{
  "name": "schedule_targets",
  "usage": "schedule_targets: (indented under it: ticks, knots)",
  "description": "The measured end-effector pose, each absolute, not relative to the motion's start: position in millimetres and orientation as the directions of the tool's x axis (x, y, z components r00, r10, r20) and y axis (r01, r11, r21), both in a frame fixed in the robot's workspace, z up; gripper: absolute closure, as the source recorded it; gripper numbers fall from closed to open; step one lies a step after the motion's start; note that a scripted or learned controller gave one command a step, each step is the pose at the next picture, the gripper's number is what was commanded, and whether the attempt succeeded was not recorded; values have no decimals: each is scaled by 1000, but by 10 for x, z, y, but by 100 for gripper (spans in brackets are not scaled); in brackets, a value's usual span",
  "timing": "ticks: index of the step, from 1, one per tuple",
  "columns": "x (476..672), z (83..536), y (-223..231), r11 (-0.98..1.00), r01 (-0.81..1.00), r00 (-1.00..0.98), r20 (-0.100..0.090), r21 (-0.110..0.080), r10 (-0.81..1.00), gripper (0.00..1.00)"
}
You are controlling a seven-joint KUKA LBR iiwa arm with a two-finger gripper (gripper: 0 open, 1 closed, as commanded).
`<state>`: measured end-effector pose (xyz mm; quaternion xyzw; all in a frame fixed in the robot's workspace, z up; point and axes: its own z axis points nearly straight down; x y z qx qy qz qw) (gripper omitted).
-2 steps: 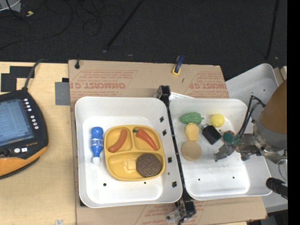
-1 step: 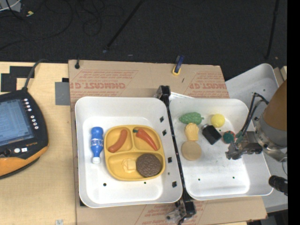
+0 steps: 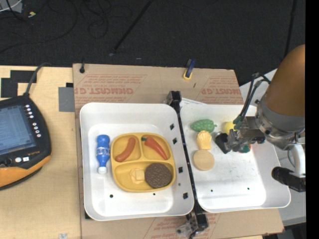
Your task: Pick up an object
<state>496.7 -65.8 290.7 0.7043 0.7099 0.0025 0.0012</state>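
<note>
Arm [image 3: 286,91] enters from the right, orange band above the wrist, and hangs over the right bin [image 3: 249,195]. Gripper [image 3: 232,142] sits low at the bin's far-right part, dark and partly blurred; whether the fingers are released or clenched cannot be told, and nothing is seen between them. Just left of the gripper lie three items: a green toy [image 3: 202,125] at the far side, a yellow corn [image 3: 204,140] just near of it, and a tan disc [image 3: 203,160] nearer still, touching or almost touching the corn. A small yellow piece [image 3: 228,127] shows just beyond the gripper, mostly hidden by it. Left bin [image 3: 94,193] holds a yellow tray [image 3: 118,176] with compartments: sausage [image 3: 125,149] far left, red pepper [image 3: 156,145] far right, brown patty [image 3: 158,175] near right, and a pale item [image 3: 136,174] beside the patty. A blue bottle [image 3: 102,153] lies beside the tray's left edge. Both bins rest on cardboard [image 3: 129,86] on the surface. A tablet [image 3: 20,138] sits at the far left.
</note>
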Motion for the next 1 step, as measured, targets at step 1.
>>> schedule_targets:
  ticks: [1]
  knots:
    - [4762,3707,250,10,1000,-10,4,6,1000,100]
